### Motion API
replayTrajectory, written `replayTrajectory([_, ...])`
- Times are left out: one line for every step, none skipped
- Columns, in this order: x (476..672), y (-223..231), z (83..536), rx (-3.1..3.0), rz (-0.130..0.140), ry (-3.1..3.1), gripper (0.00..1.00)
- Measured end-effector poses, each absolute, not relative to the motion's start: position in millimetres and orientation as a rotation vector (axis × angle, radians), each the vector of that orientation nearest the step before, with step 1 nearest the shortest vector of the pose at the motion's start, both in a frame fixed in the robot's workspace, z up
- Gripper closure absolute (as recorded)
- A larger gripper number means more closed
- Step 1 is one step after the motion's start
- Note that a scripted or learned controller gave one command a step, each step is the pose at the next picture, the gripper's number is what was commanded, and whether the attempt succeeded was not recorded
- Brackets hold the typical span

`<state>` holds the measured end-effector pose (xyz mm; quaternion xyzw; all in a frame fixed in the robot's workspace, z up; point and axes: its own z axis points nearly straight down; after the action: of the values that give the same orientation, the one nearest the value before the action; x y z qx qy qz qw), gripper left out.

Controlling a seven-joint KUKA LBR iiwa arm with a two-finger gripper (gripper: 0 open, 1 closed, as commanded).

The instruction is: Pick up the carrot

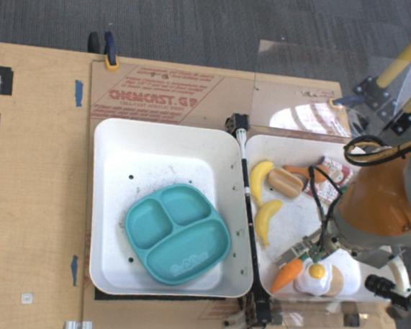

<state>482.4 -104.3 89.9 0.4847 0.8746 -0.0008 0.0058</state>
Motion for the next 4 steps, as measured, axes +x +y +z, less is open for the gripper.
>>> replayTrajectory([483.0,-104,90,1.409,-0.001,2.793,0.0])
replayTrajectory([488.4,-106,102,1.403,0.004,2.769,1.0])
replayTrajectory([488.0,-105,101,1.403,0.004,2.771,0.0])
replayTrajectory([483.7,-100,90,1.496,0.007,2.744,0.0])
